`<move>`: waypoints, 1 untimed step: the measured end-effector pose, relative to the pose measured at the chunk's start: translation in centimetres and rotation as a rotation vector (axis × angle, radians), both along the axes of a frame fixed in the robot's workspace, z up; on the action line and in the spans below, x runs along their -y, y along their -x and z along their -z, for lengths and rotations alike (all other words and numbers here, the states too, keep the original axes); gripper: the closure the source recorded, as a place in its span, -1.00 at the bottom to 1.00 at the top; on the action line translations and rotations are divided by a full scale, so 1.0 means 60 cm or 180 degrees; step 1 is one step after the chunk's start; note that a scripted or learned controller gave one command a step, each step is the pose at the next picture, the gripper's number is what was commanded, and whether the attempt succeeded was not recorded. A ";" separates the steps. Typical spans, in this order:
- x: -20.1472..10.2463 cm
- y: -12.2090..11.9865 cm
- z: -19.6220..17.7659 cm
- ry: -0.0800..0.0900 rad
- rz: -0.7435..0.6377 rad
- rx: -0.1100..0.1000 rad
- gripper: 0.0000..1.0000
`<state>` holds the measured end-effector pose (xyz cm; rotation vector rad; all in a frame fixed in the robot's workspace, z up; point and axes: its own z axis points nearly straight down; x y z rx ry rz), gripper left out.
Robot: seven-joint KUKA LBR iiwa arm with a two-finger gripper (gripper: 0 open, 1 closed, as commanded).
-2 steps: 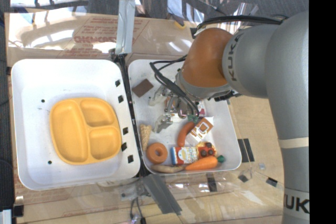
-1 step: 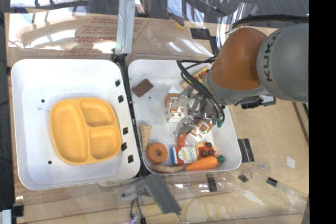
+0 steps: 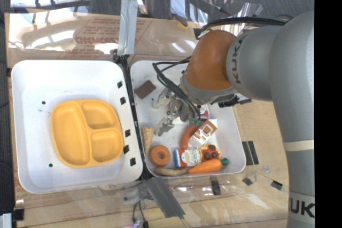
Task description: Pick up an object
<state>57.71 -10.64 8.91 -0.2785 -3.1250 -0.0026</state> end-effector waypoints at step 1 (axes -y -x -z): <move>0.145 0.006 -0.006 -0.0010 -0.0058 0.0022 -1.00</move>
